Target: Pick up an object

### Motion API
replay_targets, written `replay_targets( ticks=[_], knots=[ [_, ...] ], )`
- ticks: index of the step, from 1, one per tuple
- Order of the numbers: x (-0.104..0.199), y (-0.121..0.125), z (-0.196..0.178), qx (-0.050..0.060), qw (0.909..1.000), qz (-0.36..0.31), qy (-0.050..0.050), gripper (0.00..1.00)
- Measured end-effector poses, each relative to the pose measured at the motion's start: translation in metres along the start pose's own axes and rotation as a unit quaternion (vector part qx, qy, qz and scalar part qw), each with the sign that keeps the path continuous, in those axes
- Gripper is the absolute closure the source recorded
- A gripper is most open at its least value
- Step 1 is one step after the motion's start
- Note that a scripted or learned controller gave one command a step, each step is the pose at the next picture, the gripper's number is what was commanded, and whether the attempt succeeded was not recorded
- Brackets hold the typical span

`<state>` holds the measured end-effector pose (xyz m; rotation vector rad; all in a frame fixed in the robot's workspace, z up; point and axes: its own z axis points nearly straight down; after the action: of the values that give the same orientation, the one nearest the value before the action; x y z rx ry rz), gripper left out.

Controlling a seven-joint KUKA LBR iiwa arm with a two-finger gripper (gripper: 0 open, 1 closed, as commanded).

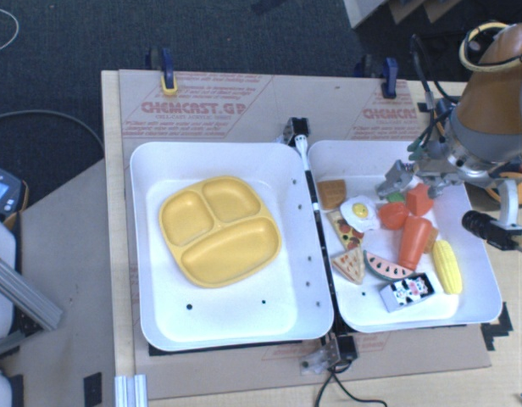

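Lettering first: "CHEMCAST GP" printed in red on the brown protective sheet across the upper part of the frame, once above the left bin and again, partly cut off by the arm, above the right bin. Held at its top edge by two clamps, a blue-and-yellow one at upper left and a blue one at upper right. No other legible writing; black-and-white cow-patterned carton low in the right bin, its print too small to read.

Left bin holding a yellow three-compartment plate near its centre. Right bin crowded with toy food: toast slice at upper left, fried egg beside it, pizza slice and watermelon slice lower down, orange carrot in the middle, corn cob at right, red pieces hard to identify, partly under the gripper.

Gripper low over the upper middle of the right bin, just above the red pieces. Fingers blurred against the clutter; jaw state not discernible, nothing visibly grasped. Arm's orange band at the upper right, cropped by the frame edge.
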<state>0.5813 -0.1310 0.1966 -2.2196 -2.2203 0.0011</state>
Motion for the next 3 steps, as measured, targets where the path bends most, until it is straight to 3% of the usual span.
replay_targets(
  ticks=[1, 2, 3],
  knots=[
    [-0.035, 0.006, 0.111, -0.003, 1.0000, 0.002, -0.001, 0.00],
    [-0.034, 0.007, 0.097, -0.006, 1.0000, 0.001, -0.002, 1.00],
    [0.027, 0.046, 0.108, -0.008, 1.0000, -0.003, -0.002, 1.00]
  ],
)
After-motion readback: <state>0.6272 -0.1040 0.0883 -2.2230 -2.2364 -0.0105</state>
